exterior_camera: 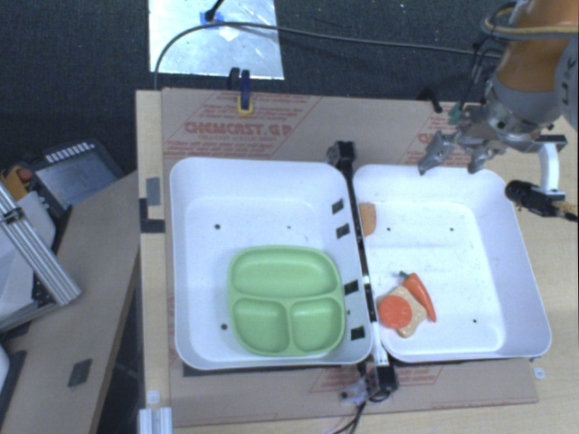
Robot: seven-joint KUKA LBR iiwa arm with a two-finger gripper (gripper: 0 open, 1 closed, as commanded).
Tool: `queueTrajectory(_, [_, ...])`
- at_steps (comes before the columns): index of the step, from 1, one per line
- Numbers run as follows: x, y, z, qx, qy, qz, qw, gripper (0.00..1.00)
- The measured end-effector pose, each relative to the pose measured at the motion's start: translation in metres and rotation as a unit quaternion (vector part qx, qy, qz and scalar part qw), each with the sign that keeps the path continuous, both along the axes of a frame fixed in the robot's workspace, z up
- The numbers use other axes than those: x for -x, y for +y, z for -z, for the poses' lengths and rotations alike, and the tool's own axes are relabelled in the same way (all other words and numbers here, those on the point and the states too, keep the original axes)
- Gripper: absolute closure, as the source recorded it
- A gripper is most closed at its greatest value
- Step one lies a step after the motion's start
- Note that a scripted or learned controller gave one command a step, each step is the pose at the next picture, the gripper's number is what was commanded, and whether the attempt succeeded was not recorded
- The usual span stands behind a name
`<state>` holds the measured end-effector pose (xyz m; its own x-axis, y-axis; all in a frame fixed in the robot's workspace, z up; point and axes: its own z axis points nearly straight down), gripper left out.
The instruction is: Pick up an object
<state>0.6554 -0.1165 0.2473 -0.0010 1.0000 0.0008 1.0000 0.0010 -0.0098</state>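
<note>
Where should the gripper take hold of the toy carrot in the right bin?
Grip the carrot across its narrow middle, coming straight down. It lies flat and slanted, its upper end free; its lower side touches the red-and-tan toy, so set the gripper fingers across the width.

My bench (109, 269) carries a printed cardboard sheet (271, 125) under two white bins (194, 197); a yellow clamp (242, 93) grips the sheet's far edge; a shiny metal plate (213, 25) lies beyond.

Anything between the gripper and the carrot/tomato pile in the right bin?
Nothing visible. The gripper hovers over the right bin's far rim; bare white floor lies between it and the carrot and tomato near the front.
</note>
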Motion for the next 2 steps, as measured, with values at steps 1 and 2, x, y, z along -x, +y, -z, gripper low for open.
queueTrajectory(1, [-0.002, 0.0, -0.007, 0.0006, -0.006, -0.001, 1.0, 0.0])
queueTrajectory(2, [-0.01, 0.002, 0.052, 0.0006, -0.004, -0.002, 1.0, 0.0])
